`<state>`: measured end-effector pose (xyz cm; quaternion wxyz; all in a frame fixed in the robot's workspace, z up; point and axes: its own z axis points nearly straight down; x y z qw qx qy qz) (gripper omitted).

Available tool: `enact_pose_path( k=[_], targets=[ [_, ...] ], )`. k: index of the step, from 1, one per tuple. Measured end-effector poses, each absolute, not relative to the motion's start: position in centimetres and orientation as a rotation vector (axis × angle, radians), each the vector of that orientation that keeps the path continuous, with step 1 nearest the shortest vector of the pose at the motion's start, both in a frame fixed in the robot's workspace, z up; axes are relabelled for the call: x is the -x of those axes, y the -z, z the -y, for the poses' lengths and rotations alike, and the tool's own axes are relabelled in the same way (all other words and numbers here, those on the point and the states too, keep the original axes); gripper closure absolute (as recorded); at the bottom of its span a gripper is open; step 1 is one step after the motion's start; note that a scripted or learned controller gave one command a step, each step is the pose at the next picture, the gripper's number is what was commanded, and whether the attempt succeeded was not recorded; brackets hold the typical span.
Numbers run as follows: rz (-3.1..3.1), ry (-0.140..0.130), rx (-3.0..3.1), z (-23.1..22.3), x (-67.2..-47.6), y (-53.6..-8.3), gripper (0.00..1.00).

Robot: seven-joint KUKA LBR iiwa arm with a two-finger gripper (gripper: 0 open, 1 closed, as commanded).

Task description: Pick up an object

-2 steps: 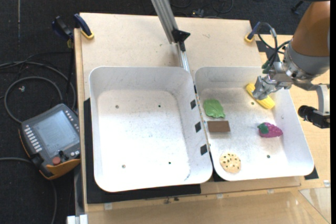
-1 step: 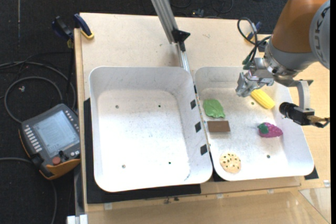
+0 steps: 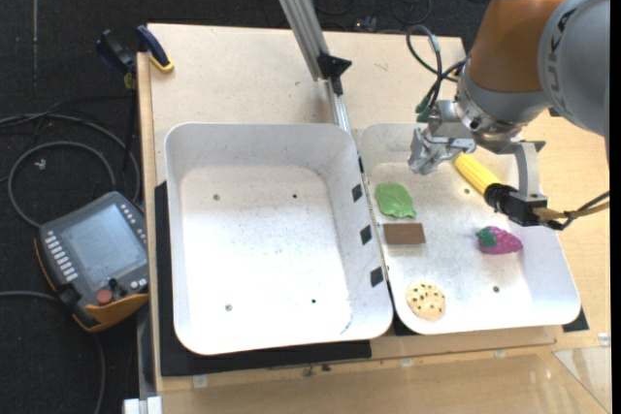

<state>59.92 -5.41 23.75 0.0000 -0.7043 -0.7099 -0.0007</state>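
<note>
1. Bench (image 3: 243, 82): a pale wooden top carrying both bins, with dark floor around it.
2. Left bin (image 3: 262, 247): a shallow white tray on the left half of the bench, touching its neighbour along one edge.
3. Right bin (image 3: 485, 281): a white tray holding all the loose objects.
4. Arm (image 3: 534, 24): grey with an orange band, reaching in from the right over the far end of the right bin.
5. Teach pendant (image 3: 92, 247): a grey and orange unit on the floor, left of the bench.
6. Gripper (image 3: 427, 158): points down over the far left part of the right bin, above the green piece and apart from it. Its opening cannot be told from this angle, and nothing is seen in its grasp.
7. Yellow object (image 3: 472, 172): elongated, just right of the gripper.
8. Green piece (image 3: 395, 201): flat, near the bin's left wall.
9. Purple object (image 3: 499, 240): lumpy, toward the right wall.
10. Brown block (image 3: 404, 234): rectangular, just below the green piece.
11. Cookie (image 3: 425, 300): round and speckled, at the near edge.
</note>
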Motion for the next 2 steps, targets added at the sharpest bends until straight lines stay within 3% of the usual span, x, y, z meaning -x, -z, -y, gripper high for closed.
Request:
enact_pose_path(
  k=[2],
  targets=[
    [2.231,0.003,2.212,-5.9,-62.2,-22.7,1.00]
  ],
)
